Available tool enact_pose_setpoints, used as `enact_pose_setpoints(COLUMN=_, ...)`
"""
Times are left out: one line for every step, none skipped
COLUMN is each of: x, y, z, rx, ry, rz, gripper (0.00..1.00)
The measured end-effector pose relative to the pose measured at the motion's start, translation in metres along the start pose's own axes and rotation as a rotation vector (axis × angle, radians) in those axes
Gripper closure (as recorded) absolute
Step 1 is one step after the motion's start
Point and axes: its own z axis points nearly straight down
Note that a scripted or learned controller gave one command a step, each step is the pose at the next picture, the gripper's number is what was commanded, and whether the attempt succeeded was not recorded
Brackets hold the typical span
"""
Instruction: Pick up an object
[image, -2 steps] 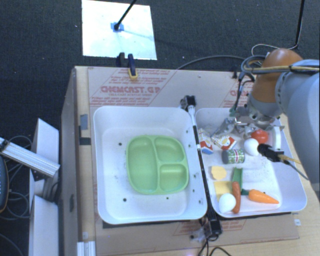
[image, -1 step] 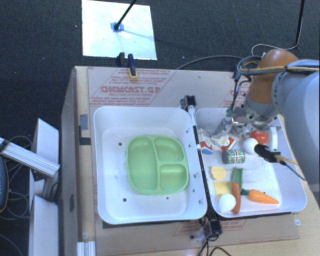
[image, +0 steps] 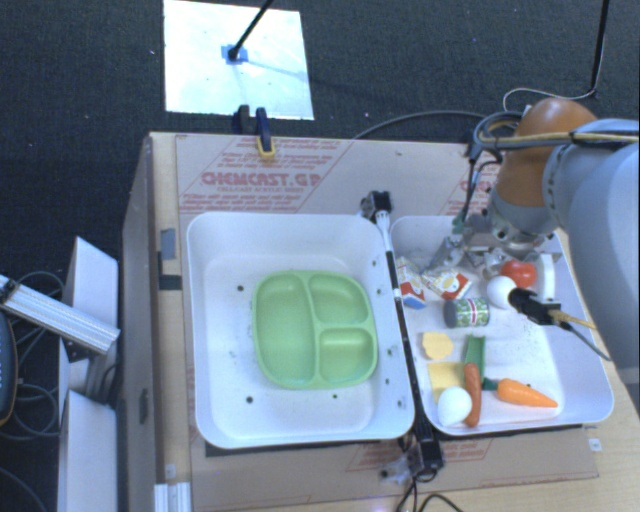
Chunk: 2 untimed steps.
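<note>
On the far left we see grey metal framing (image: 55, 315) jutting past the bench (image: 290, 170), whose brown top carries red printed lettering. Next comes the left bin (image: 215, 260), and in it lies a pale green divided plate (image: 315, 328) with three compartments, sitting flat near the bin's middle. A black divider strip (image: 395, 310) runs where the two bins meet. Just past it, in the right bin (image: 590, 395), we find a crumpled red and white packet (image: 440, 283) near the upper left, a small dark can (image: 467, 313) lying on its side just below it, and a yellow round slice (image: 437, 346) above a yellow square piece (image: 445, 376). Lower down a white egg (image: 454, 405) rests at the front edge, touching a slim orange and green carrot (image: 472, 385) that stands lengthwise, with a fatter orange carrot (image: 520, 393) lying across to its right. Further up sit another white egg (image: 500, 292) and a red tomato (image: 519, 272) side by side. The gripper (image: 470, 240) hangs over the bin's upper part, close to the packet, and it seems to hold nothing, though we cannot tell how it is set, since the wrist hides it. The grey arm (image: 590, 195) with its orange band (image: 535, 150) fills the right
</note>
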Motion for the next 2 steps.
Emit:
enact_pose_setpoints(x=-0.0005, y=0.0001, z=0.0001, rx=0.0, ry=0.002, rz=0.001, gripper=0.0)
enact_pose_setpoints(x=-0.0017, y=0.0002, z=0.0003, rx=0.001, ry=0.005, rz=0.001, gripper=0.0)
